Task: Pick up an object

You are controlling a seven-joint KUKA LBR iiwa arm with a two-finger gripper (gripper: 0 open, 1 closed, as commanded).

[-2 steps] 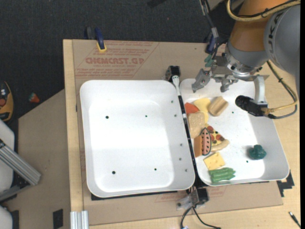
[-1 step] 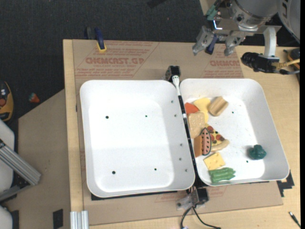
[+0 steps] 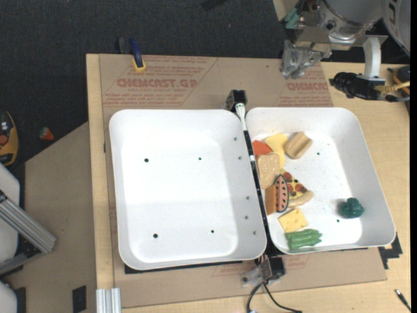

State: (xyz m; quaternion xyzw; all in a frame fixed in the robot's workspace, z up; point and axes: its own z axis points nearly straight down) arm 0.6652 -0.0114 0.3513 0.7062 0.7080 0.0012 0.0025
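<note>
The arm (image 3: 352, 5) enters at the upper right of the camera view, grey with an orange band at the top edge of the picture. The gripper (image 3: 298, 64) hangs above the bare cardboard sheet (image 3: 195, 77) behind the right bin (image 3: 365, 168), beyond that bin's far rim and apart from everything inside it. Whether the gripper is spread or pressed together cannot be told at this angle. Nothing is seen held in it.

All objects lie in the right bin, most of them close to its left wall:
- A tan bread roll (image 3: 298, 144) lies near the far end, just beside a pale yellow wedge (image 3: 276, 141).
- A red piece (image 3: 262, 147) lies against the left wall, touching the wedge.
- A beige slice (image 3: 268, 168) lies below the red piece.
- A watermelon slice (image 3: 280, 193) lies on the heap, next to a pizza slice (image 3: 298, 191).
- A yellow cheese block (image 3: 292, 220) lies nearer the front.
- A green pod (image 3: 303, 238) lies at the front rim, just below the cheese block.
- A dark green lump (image 3: 352, 208) lies alone near the right wall, well apart from the heap.

The left bin (image 3: 130, 194) stands beside the right bin, the two rims touching along the middle. A blue and yellow clamp (image 3: 137, 54) sits on the far left edge of the cardboard sheet.
</note>
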